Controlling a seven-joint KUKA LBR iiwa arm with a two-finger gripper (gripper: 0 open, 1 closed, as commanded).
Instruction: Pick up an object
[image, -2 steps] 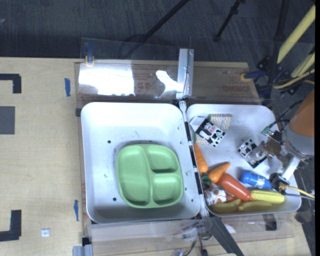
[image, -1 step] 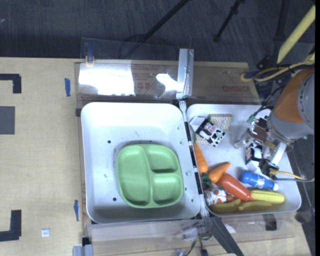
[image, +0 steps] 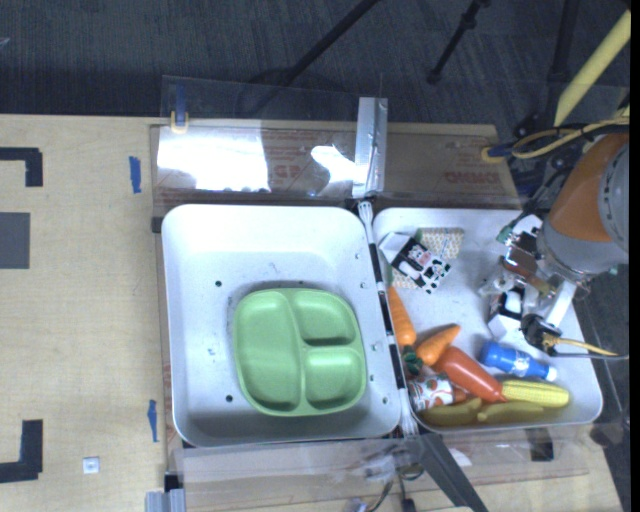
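While the gripper (image: 512, 300) hangs over the right bin (image: 590, 400), we cannot tell its state. We see carrots (image: 455, 365), a corn cob (image: 535, 394) and a blue bottle (image: 517, 361) at its six o'clock.

A smooth, faintly glossy plastic finish is seen on the two white bins (image: 190, 330) and the green divided tray (image: 298, 348). The surface (image: 80, 300) looks like pale matt wood. The carrots (image: 400, 318) and corn cob (image: 535, 395) appear as shiny moulded plastic.
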